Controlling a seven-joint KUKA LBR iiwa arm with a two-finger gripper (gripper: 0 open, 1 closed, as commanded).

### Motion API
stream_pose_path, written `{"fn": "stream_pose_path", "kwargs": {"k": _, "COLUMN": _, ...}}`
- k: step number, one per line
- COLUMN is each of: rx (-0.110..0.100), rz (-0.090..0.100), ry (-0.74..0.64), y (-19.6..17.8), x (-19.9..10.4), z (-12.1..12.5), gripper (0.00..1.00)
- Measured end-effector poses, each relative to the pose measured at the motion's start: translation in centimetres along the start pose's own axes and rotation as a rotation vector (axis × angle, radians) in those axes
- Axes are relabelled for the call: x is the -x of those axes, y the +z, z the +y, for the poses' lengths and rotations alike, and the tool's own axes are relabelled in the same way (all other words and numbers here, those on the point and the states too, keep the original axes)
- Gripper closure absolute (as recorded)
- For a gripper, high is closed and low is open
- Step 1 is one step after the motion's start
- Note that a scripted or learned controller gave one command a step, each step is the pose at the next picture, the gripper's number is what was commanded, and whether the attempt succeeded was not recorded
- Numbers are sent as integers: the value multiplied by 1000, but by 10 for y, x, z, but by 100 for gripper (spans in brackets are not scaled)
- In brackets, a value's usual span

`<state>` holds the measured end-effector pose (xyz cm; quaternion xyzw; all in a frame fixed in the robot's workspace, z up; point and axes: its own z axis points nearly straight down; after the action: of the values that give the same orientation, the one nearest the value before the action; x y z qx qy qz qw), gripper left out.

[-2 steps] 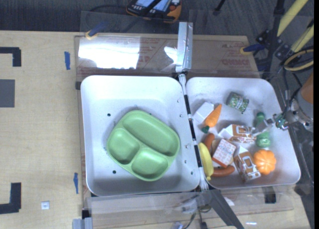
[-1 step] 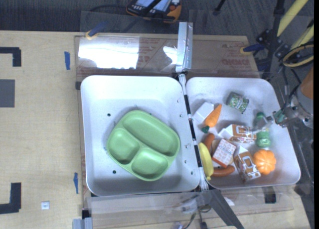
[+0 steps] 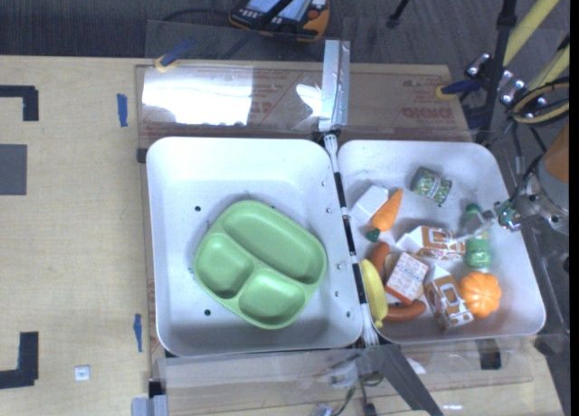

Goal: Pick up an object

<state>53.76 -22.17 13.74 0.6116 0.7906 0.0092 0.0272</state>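
The right bin [image 3: 470,159] holds several toy foods. Among them are an orange carrot [image 3: 387,211], a green can [image 3: 431,185], a yellow banana [image 3: 373,289] and an orange pumpkin [image 3: 480,293]. Small printed cartons [image 3: 407,277] lie in the middle, and a green bottle [image 3: 475,235] lies by the right wall. My gripper [image 3: 504,216] hangs at the bin's right rim, just right of the green bottle and above the pumpkin. Nothing shows in its grasp.
The left bin [image 3: 172,224] holds a green divided plate [image 3: 261,262]. A metal divider [image 3: 334,80] stands behind the seam between the bins. A handheld pendant [image 3: 276,7] lies at the back. Tripod legs and cables crowd the right side.
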Motion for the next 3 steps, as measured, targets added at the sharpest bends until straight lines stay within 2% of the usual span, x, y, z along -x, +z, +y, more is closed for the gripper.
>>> {"fn": "stream_pose_path", "kwargs": {"k": 3, "rx": 8, "rz": -7, "ry": -68, "y": 2, "x": 2, "z": 4, "gripper": 0}}
